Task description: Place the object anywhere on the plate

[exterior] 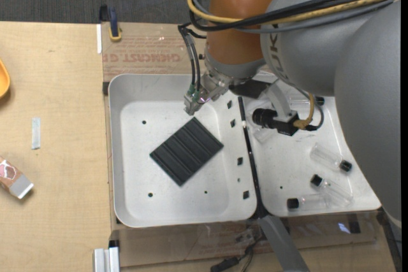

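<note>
the dark ribbed plate (187,151) lies flat in the left bin (127,137), a bit right of that bin's middle, turned so its corners point up, down, left and right in the picture; its long axis runs from lower left to upper right. the hand (194,100) hangs at the end of the grey and orange arm (242,16), over the upper right part of the same bin, just beyond the plate's upper corner. so the plate lies down and slightly left of the hand, near but not under it. whether the hand is apart or together i cannot tell, since the tip is small and partly lost against the wrist, and i cannot make out any object in it. the right bin (357,188) carries a few small clear pieces with black caps (328,165), well apart from the plate. my guess is the coming move turns on a short shift toward the lower left, to bring the hand over the plate's ribbed face.
</note>
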You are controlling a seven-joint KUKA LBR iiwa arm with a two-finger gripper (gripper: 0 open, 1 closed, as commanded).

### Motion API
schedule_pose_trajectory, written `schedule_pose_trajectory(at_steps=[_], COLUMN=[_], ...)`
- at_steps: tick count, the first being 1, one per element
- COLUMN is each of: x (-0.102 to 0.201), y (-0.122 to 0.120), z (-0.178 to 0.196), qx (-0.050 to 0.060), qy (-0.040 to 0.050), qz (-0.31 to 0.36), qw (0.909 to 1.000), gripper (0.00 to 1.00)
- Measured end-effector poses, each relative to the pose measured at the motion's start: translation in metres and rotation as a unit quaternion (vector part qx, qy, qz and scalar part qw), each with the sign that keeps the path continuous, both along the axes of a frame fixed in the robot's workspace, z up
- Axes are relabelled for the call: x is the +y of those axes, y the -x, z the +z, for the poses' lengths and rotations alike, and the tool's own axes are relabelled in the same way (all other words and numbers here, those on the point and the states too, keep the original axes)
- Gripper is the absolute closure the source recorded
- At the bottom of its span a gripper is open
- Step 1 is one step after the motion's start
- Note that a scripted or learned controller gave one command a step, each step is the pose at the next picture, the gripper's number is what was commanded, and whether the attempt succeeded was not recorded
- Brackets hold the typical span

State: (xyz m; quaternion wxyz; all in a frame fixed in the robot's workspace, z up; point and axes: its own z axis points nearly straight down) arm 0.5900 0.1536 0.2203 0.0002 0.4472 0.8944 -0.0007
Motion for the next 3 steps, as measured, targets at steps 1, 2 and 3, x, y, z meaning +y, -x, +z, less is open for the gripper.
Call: schedule_pose_trajectory(at_steps=[1, 2, 3], x=[0.0, 0.043, 0.068], y=[0.0, 0.055, 0.065], z=[0.0, 0.095, 0.104], qx=[0.0, 0.0, 0.0], qy=[0.0, -0.0001, -0.0001], qz=[0.0, 0.105, 0.206], qw=[1.0, 0.9945, 0.9786], gripper=[0.0, 0.0, 0.0])
